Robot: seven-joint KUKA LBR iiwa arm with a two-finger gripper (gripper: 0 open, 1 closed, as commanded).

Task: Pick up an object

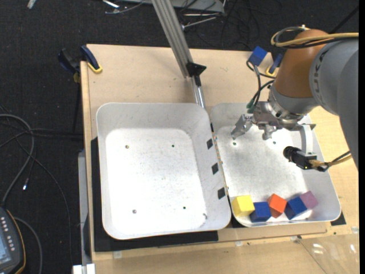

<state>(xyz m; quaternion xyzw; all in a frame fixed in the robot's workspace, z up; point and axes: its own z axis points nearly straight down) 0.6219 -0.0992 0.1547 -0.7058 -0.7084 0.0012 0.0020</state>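
My arm (319, 67): grey, with an orange band above the wrist; it enters from the right of the camera view and bends down over the right-hand bin.

My pincer (251, 129): poised over the upper left part of the right-hand bin, above bare floor. Two fingers (240, 127) point down and toward the left; they appear parted, with nothing between them. I hold no object.

Right-hand bin (268, 170): shallow, white, speckled; its left rim lies against the left-hand bin.

Objects to pick: five small blocks gathered along the near edge of the right-hand bin, well apart from my pincer.

Yellow block (242, 204): leftmost of the row, near the bin's near-left corner.

Blue block (260, 211): just beside the yellow block, on its right and touching it.

Orange block (277, 204): between the two blue blocks, tilted.

Second blue block (295, 207): right of the orange block.

Purple block (308, 200): at the right end, next to the second blue block and near the bin's right wall.

Left-hand bin (151, 170): shallow, white, speckled with dark flecks.

Bench (137, 73): pale wood, bearing both bins side by side.

Metal post (171, 27): slants from the top of the view down to the gap between the bins.
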